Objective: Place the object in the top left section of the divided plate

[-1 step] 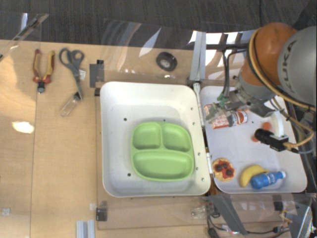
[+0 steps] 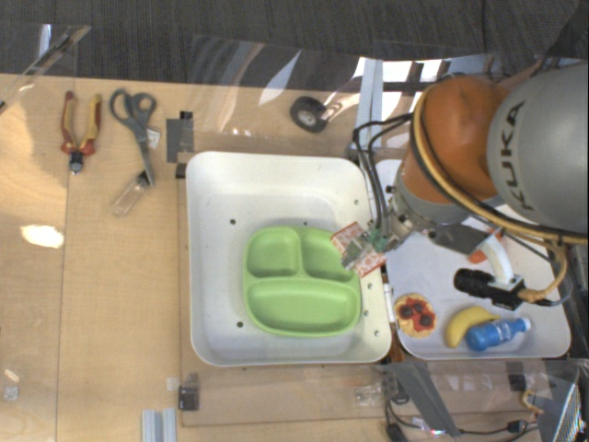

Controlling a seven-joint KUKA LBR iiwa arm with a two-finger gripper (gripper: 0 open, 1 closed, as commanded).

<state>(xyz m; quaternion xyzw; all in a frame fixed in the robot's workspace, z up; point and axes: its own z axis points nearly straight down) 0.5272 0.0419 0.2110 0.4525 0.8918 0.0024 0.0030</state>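
A green divided plate (image 2: pixel 301 282) lies in the left bin (image 2: pixel 221 247), with two small sections at its top and one long section below. My gripper (image 2: pixel 372 244) hangs over the plate's right edge, beside the top right section and close to the wall between the bins. It is shut on a small red-and-white object (image 2: pixel 352 241), which sticks out to the left and below the fingertips. The plate's top left section (image 2: pixel 272 254) is about a hundred pixels to the left of the gripper.
The right bin (image 2: pixel 543 343) holds a round red-and-yellow piece (image 2: pixel 416 313), a yellow banana (image 2: pixel 464 324) and a blue bottle (image 2: pixel 497 332). On the bench outside the bins lie red pliers (image 2: pixel 78 127), grey scissors (image 2: pixel 138 129) and a dark roll (image 2: pixel 310 113).
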